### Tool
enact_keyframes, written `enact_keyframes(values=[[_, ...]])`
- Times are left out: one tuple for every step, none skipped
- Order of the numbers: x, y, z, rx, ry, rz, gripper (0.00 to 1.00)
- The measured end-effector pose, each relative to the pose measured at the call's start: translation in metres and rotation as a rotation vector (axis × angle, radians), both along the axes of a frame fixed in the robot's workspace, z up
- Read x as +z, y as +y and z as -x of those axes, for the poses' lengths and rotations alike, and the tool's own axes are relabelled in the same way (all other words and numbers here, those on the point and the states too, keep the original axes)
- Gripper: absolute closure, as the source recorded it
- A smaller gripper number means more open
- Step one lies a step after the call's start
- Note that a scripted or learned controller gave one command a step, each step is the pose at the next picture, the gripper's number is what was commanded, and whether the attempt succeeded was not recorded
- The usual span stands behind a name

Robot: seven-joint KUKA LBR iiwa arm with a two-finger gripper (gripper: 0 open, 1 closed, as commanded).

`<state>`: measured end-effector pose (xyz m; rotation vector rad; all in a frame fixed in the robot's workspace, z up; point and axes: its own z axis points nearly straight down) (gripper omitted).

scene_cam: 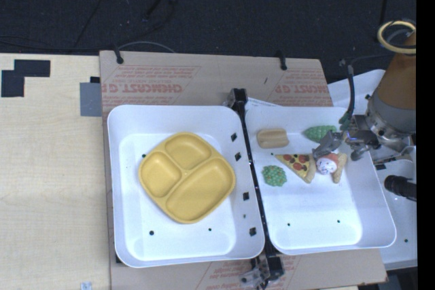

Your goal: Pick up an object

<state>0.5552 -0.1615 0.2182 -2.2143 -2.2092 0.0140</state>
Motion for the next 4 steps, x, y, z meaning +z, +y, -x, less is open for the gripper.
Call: enact_keyframes(values=[[0.007,0.000,-0.003,0.002,-0.012,0.002,0.00],[-0.048,-0.007,-0.009,0.002,-0.009,0.002,0.00],[-0.095,-0.014,-0.012,0.002,-0.010,0.002,0.00],[-0.132,-0.014,-0.012,0.002,-0.011,0.002,0.00]])
